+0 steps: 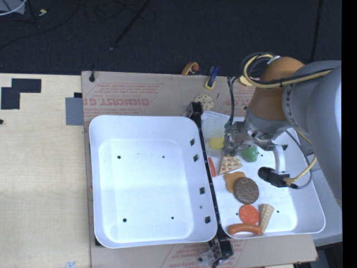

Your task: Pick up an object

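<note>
Bright even light, soft focus, dark background

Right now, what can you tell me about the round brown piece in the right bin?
The round brown piece is a flat, dark brown disc with a speckled, rough-looking surface, like a toy burger patty or cookie. It lies flat on the floor of the right bin, near the middle. Its upper left edge overlaps or touches an orange-tan piece. The gripper is further up the bin, away from it.
</note>
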